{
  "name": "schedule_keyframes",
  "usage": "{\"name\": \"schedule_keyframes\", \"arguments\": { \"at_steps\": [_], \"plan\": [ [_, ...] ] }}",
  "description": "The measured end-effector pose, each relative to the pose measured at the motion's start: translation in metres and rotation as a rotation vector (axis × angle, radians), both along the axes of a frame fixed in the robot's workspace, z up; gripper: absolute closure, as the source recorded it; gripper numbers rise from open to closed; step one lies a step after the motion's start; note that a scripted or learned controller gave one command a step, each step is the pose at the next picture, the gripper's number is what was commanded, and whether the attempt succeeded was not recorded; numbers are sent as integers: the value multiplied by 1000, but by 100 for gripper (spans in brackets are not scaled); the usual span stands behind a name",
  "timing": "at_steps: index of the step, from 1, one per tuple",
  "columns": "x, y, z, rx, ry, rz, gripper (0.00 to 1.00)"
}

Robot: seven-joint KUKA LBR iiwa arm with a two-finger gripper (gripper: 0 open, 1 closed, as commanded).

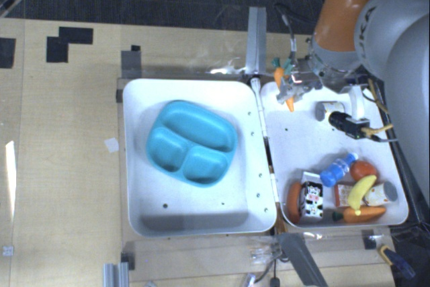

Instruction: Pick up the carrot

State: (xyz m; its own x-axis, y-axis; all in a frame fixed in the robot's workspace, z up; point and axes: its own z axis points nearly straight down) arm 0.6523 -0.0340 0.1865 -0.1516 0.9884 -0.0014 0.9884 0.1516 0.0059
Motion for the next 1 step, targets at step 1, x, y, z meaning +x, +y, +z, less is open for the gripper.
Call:
{"name": "schedule_keyframes", "arguments": {
  "at_steps": [1],
  "plan": [
    [17,22,28,0,1,-147,100]
  ]
}}
